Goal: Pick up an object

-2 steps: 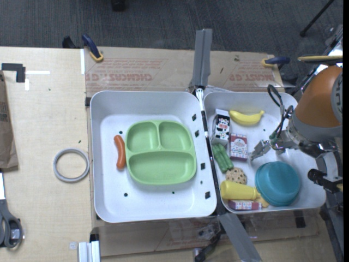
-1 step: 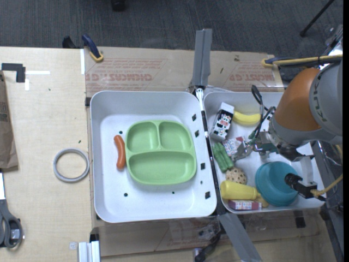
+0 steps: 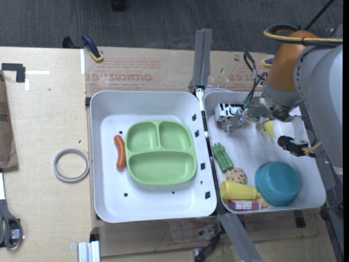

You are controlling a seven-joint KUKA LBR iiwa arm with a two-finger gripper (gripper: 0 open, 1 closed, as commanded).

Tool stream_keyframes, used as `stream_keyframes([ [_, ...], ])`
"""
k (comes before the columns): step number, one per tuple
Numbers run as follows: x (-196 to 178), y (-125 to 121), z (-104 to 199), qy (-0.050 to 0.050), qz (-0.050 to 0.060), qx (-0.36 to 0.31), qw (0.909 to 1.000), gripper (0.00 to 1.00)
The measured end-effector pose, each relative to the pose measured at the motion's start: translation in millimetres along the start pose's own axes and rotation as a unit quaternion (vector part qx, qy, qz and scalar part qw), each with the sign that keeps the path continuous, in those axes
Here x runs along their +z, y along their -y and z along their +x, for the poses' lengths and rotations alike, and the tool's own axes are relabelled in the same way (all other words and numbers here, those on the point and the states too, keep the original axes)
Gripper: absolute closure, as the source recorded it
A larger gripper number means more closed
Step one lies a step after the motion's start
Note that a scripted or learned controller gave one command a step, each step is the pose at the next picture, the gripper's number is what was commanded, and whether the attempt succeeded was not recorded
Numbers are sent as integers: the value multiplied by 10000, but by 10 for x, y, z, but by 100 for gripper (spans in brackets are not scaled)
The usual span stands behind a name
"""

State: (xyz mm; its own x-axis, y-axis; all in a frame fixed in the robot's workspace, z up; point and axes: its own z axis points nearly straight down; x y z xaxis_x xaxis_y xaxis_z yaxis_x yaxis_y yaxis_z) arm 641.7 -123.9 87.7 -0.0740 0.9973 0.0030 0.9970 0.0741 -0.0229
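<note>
Reaching in from the right, the grey arm [image 3: 322, 86] bends down over the right bin [image 3: 311, 201], its orange band [image 3: 286, 64] above the wrist, and brings the gripper [image 3: 233, 123] low at the far left corner of that bin. Whether the gripper is clenched or released cannot be told from this slant. A small black-and-white toy [image 3: 226, 111] lies just beside the gripper, against the bin's far wall, and nothing can be seen grasped. A small yellow piece [image 3: 268, 129] lies near the wrist. Nearer the camera in the same bin lie a green pea pod [image 3: 222, 156], a cookie [image 3: 236, 175], a yellow bottle [image 3: 239, 191] on its side, a pink box [image 3: 244, 204] and a teal bowl [image 3: 278, 183]. The left bin [image 3: 103, 146] holds a green divided plate [image 3: 161, 152] with an orange sausage [image 3: 119, 152] just beside its left edge. Both bins sit on cardboard [image 3: 125, 70] on the pale worktop [image 3: 43, 108], which also bears a grey ring [image 3: 71, 164], scissors [image 3: 10, 231] and a blue clamp [image 3: 92, 47]. Dark carpet [image 3: 163, 10] lies beyond.
</note>
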Motion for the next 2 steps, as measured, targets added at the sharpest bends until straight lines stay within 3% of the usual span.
stream_keyframes([
  [1,-480,-143,-285,42,-119,-892,9959,0],
  [2,-93,8,-594,44,-147,-718,9973,0],
])
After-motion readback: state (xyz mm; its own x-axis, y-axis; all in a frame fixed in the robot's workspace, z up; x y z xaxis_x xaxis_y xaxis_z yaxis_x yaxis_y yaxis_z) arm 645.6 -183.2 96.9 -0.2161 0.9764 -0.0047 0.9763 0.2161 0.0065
